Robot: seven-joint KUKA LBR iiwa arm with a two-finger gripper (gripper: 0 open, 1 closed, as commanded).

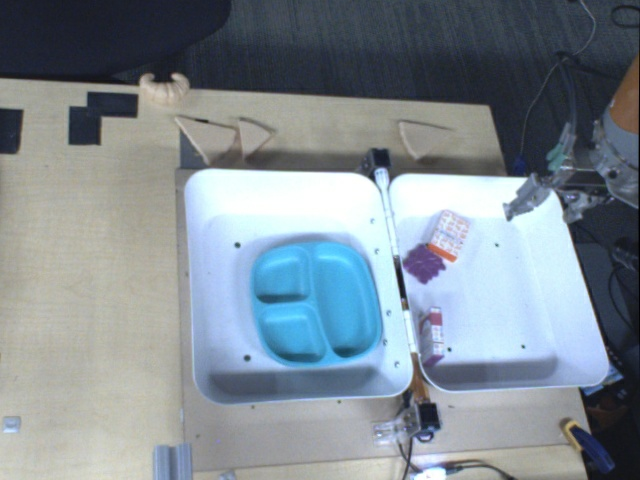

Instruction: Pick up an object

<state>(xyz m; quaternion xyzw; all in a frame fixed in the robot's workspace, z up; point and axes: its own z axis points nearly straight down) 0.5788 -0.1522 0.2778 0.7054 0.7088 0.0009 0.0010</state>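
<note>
Above the right bin's [560,298] far right rim, the gripper [522,204] is seen; its hold cannot be told.

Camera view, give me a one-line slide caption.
Arm's tool over the right bin's far corner; small box, purple item inside; blue tray in left bin.
</note>
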